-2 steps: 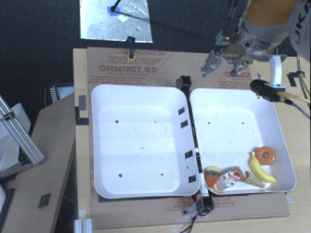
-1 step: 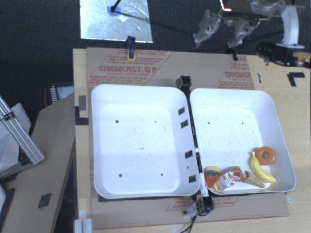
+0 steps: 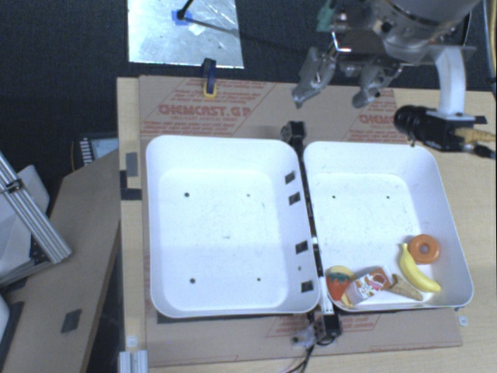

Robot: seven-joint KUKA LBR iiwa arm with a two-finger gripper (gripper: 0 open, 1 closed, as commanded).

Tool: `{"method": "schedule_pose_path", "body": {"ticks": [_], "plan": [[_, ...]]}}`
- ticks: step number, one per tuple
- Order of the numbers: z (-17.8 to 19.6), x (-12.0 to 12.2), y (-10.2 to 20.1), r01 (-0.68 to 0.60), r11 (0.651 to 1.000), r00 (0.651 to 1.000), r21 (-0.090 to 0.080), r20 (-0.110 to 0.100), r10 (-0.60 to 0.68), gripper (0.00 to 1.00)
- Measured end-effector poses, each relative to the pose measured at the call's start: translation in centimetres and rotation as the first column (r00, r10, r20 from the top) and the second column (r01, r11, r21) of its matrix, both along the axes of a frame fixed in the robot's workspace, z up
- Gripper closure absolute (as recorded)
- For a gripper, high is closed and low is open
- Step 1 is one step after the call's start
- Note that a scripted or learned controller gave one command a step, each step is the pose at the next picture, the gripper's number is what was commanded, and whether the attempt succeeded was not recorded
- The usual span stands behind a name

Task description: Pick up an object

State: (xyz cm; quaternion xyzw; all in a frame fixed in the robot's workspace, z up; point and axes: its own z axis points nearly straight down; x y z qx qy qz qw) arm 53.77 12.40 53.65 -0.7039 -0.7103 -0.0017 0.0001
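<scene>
Banana lies in the near right corner of the right bin, with an orange ring touching its top end and a small packet and a tomato-like toy just beside it. Your claw hangs high over the bin's far rim, fingers apart and holding nothing. Bring it over the banana's middle, close across the narrow width, and stay clear of the wall.

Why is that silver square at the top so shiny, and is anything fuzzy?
In the camera view, the silver sheet bounces light back as patchy glare; the gripper and arm above it look soft and blurry, while the banana and the right bin look sharper; both white bins are evenly lit.
</scene>
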Motion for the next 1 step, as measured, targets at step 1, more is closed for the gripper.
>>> {"method": "schedule_pose_path", "body": {"ticks": [1], "plan": [[-0.13,-4.91,2.91,0.000,1.000,1.000,0.000,-0.002,0.000,0.00]]}}
